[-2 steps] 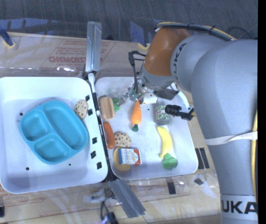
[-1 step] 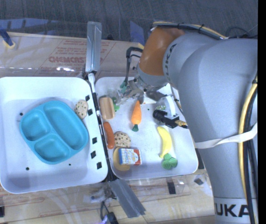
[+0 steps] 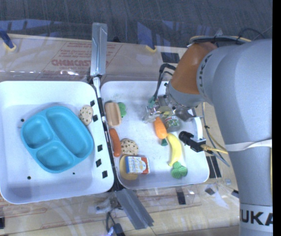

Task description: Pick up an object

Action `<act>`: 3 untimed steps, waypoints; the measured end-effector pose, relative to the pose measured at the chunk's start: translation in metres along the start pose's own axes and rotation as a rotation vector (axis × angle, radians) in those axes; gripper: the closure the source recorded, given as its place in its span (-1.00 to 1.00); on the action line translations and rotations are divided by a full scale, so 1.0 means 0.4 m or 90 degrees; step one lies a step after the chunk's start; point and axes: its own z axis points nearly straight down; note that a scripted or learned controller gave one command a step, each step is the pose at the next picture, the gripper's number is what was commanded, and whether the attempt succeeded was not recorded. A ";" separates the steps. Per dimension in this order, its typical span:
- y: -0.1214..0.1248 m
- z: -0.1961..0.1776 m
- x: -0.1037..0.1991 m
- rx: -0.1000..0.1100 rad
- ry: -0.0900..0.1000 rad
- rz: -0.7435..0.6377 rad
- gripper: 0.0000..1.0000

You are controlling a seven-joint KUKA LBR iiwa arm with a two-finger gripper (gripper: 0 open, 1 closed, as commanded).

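"KUKA" marks the arm (image 3: 243, 132) (red "CHEMCAST" print (image 3: 71, 62) behind the bins); jaws' (image 3: 156, 111) state unclear.

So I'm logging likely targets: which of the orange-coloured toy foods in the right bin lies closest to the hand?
The carrot, just below the hand. The hot dog and the sausage both lie along the bin's left wall, much farther off.

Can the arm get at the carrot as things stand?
Probably yes. The end effector sits in the right bin, just above the carrot. The banana lies close beside it, but nothing covers the carrot.
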 end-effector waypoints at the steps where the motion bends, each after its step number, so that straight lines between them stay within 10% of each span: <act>1: -0.030 -0.002 -0.085 -0.001 0.000 -0.271 1.00; 2: -0.027 -0.029 -0.084 -0.002 0.000 -0.274 1.00; 3: 0.141 -0.263 0.223 -0.008 -0.001 -0.225 1.00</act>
